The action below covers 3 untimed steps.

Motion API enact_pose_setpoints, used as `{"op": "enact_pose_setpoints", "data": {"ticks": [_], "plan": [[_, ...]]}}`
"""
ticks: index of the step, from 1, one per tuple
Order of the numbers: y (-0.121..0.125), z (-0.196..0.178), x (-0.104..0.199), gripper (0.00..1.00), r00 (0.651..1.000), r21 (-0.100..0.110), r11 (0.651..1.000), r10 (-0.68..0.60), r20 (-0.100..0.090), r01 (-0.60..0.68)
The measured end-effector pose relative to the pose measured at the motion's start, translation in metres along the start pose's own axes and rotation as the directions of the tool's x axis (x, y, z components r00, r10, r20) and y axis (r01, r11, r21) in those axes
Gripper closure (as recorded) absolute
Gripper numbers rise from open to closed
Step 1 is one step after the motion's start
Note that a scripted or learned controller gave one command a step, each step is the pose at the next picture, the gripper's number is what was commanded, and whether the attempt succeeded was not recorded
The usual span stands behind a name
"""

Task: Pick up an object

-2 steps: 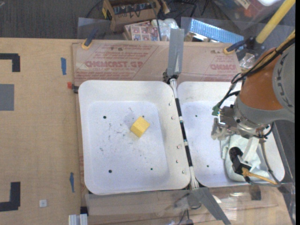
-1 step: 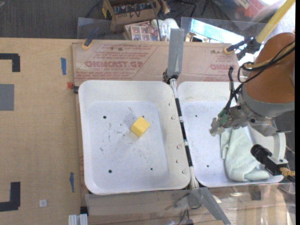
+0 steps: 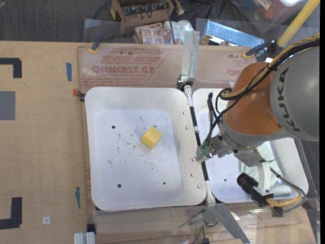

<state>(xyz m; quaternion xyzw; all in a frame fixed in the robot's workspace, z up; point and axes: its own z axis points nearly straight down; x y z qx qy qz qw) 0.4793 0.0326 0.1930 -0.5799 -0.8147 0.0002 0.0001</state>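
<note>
Two shallow white bins are sitting side by side on the bench. The left bin point(image 3: 101, 187) is lying open to the camera; the right bin point(image 3: 223, 182) is mostly covered by the arm.

A small yellow block point(image 3: 151, 138) is resting on the floor of the left bin, close to the middle, nudged slightly toward 1 o'clock from centre. It is lying skewed to the bin walls, with bare white floor all around it. Dark specks and a few small black dots are scattered on the floor near it.

The arm point(image 3: 299, 100) is reaching in from 3 o'clock, its grey body and orange band point(image 3: 251, 103) hanging over the right bin. Black cables are looping off the wrist toward 9 o'clock. The gripper point(image 3: 249, 159) is sitting under the wrist, over the right bin, just to the 3 o'clock side of the seam where the two bins are meeting. The wrist is hiding the business end, so I cannot tell how it is set or whether anything is in it. It is well apart from the yellow block, which is lying toward 9 o'clock of it, across the seam.

A black fitting point(image 3: 252, 188) with a yellow cable is showing at 5 o'clock of the wrist, over the near end of the right bin.

At 12 o'clock beyond the bins, a cardboard sheet point(image 3: 132, 70) with red lettering is lying flat.
</note>
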Motion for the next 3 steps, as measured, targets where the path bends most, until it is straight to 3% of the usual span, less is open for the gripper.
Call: {"op": "enact_pose_setpoints", "data": {"ticks": [1,2,3], "plan": [[0.054,0.076,0.07,1.0,0.933,0.001,0.933,0.359,0.001,-0.359],[0.051,0.102,0.116,1.0,0.932,-0.013,0.932,0.362,0.0,-0.362],[0.049,0.101,0.124,1.0,0.985,-0.018,0.985,0.174,0.002,-0.174]]}}
